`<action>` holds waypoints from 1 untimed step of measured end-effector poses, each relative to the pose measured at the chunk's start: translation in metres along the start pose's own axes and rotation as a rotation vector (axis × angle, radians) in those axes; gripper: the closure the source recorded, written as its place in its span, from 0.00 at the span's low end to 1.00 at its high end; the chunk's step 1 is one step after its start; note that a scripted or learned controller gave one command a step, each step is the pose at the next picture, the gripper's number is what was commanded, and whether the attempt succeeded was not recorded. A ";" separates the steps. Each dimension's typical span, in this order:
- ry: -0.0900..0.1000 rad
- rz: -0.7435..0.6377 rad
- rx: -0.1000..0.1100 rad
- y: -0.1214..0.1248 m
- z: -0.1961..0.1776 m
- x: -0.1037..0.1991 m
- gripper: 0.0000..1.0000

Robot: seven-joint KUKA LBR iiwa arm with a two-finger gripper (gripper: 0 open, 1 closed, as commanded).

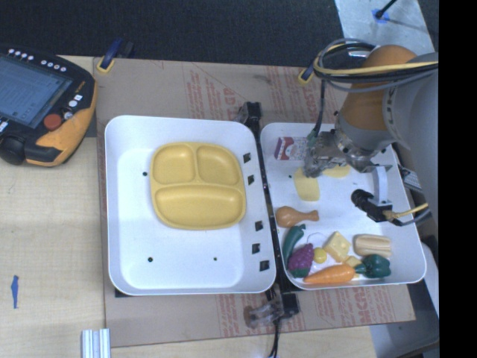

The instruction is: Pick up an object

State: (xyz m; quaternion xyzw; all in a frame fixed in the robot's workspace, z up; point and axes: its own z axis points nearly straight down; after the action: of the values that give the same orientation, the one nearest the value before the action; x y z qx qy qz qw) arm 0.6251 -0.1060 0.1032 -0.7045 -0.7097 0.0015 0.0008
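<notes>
yellow block (307, 187): pale cheese-like piece, upper part of the right bin (279, 136), just below the claw, so you have the nearest target.
claw (319, 162): hangs low over the right bin's upper middle; you cannot tell its state, the wrist hides it.
other toys: chicken leg (296, 216), grapes (301, 258) and carrot (329, 276) crowd the lower end, likely harder to single out.
left bin (123, 222): carries the yellow divided tray (198, 185), likely the drop place.
table (45, 237): pendant (41, 114) parked far left, out of reach.
</notes>
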 end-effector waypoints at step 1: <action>0.000 -0.001 0.001 0.000 0.000 0.000 0.00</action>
State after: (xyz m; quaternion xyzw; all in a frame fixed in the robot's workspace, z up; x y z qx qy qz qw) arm 0.6249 -0.1059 0.1028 -0.7041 -0.7101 0.0019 0.0011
